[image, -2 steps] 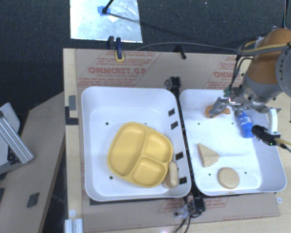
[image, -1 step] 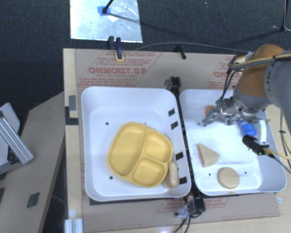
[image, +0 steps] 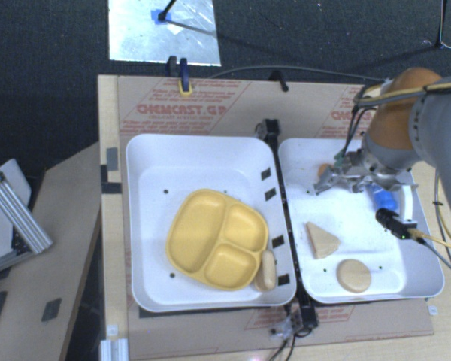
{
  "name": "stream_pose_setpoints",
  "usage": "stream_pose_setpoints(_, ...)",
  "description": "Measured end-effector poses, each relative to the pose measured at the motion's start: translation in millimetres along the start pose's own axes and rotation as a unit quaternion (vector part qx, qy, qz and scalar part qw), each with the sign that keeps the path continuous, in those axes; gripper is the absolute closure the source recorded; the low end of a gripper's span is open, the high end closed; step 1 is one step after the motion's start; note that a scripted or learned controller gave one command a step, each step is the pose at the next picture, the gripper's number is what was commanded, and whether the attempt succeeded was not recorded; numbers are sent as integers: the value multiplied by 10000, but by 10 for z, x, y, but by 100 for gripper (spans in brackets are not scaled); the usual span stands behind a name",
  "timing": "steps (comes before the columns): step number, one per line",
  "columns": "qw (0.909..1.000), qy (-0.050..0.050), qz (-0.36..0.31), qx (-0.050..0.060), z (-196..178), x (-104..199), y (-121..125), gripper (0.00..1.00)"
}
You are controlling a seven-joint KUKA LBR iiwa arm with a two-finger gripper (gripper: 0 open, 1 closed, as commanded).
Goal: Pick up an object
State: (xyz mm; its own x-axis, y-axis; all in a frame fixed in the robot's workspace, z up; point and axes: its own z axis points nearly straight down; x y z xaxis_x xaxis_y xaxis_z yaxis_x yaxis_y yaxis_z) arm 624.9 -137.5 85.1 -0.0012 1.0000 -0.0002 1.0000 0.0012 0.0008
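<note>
White plastic bins sit side by side. The gripper (image: 337,177) is lowered into the far part of the right bin (image: 425,277), seemingly placed for a grab; whether it is spread or closed cannot be told, and nothing is seen held. A wedge (image: 322,241) and a disc (image: 354,275) lie nearer, well apart from it. A blue item (image: 382,199) lies just right of it. In the left bin (image: 146,201) a yellow tray (image: 214,238) is touched by a roll (image: 267,269).
</note>
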Motion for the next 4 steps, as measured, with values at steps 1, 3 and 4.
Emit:
stream_pose_setpoints(1, 10000, -4, -2, -21, -115, -2, 12, 100)
stream_pose_setpoints(3, 10000, -8, -6, -29, -1271, -20, 33, 100)
stream_pose_setpoints(4, 10000, -4, -16, -21, -1572, -22, 46, 100)
